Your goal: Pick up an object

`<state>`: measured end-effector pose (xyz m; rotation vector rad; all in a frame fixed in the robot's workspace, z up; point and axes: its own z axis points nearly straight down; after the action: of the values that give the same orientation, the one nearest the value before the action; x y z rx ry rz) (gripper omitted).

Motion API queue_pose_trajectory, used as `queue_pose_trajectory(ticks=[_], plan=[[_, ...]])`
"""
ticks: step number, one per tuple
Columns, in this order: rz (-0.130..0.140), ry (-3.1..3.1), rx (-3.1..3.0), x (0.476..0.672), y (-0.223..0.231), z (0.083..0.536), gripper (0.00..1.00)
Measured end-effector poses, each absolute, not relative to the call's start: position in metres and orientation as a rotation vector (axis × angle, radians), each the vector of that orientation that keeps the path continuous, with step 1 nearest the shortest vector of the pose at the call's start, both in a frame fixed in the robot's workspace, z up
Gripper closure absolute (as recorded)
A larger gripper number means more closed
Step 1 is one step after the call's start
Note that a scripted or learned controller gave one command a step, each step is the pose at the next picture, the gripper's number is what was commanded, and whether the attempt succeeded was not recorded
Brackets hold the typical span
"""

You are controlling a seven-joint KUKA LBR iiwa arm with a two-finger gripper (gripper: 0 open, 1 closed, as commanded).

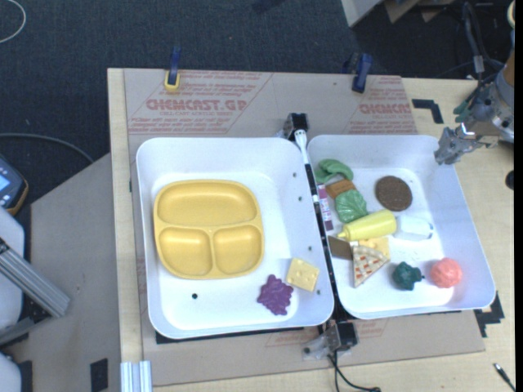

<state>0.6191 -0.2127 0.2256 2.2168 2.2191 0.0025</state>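
The right bin (466, 219) holds several toy foods: a green leafy piece (333, 170), a brown cookie (394, 193), a green vegetable (350, 207), a yellow cylinder (369, 224), a pizza slice (368, 261), a dark green broccoli (406, 275) and a pink ball (445, 273). In the left bin (151, 219) lie a yellow divided plate (210, 227), a cheese cube (303, 274) and purple grapes (275, 294). My gripper (454, 145) hangs at the far right edge of the right bin, above its rim, with nothing visible between its fingers.
A cardboard sheet (204, 100) lies under both bins, held by a yellow clamp (172, 70) and a blue clamp (359, 72). A black hinge strip (315, 211) runs between the bins. Cables trail at the front edge.
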Motion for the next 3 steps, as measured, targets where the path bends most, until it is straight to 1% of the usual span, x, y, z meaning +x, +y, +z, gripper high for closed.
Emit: queue_pose_trajectory(ticks=[1,2,3], plan=[[0.002,2.231,2.217,0.627,-0.152,0.219,1.0],[-0.001,2.23,2.219,0.625,-0.1,0.211,1.0],[0.005,2.227,2.213,0.627,-0.044,0.228,1.0]])
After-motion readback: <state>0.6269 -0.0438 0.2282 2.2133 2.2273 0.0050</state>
